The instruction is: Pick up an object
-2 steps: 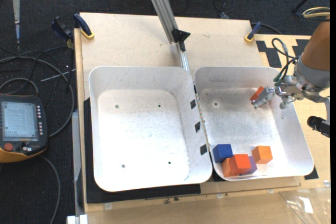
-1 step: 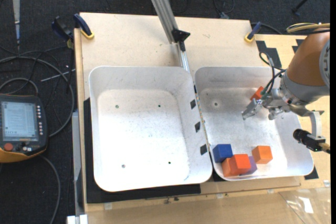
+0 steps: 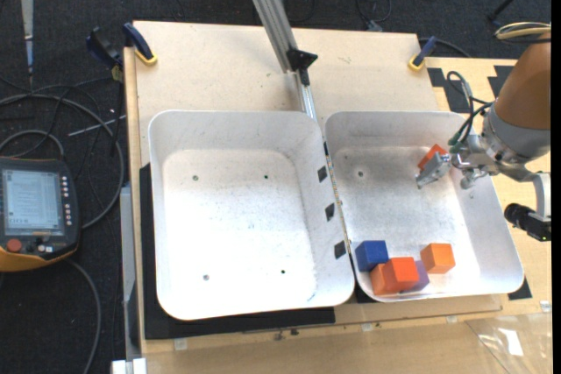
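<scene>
Orange piece pinched in end effector (image 3: pixel 434 168) over right bin (image 3: pixel 491 215).
Grip on the piece (image 3: pixel 431 157) looks marginal; a jolt could drop it toward the blocks (image 3: pixel 399 271).

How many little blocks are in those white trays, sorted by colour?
Blue blocks: 1, near the front of the right bin.
Orange blocks: 3, two at the front of that bin and one by the gripper.
Purple blocks: 1, mostly hidden under an orange one.
Total: 5, all in the right bin.
</scene>
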